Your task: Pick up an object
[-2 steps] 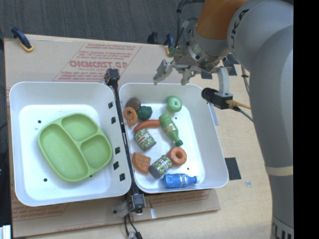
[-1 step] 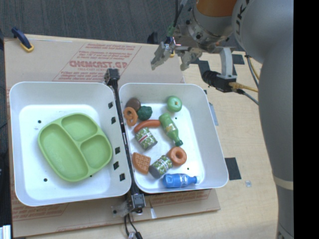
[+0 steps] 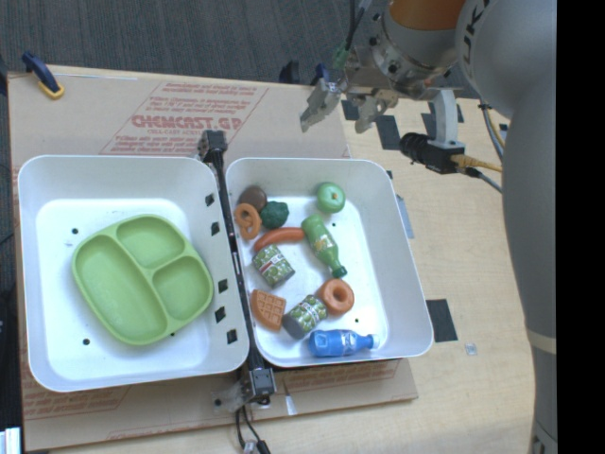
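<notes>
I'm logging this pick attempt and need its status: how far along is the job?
Done: nothing visibly picked yet. The toy items, such as the green apple, green bottle and blue bottle, all lie in the right bin. In hand: the gripper is open with nothing between its fingers, raised beyond the bin's far edge. Left: descend over an item, close on it and lift.

Red print on cardboard sheet, apparently "CHEMCAST GP", smaller lines unreadable
</notes>
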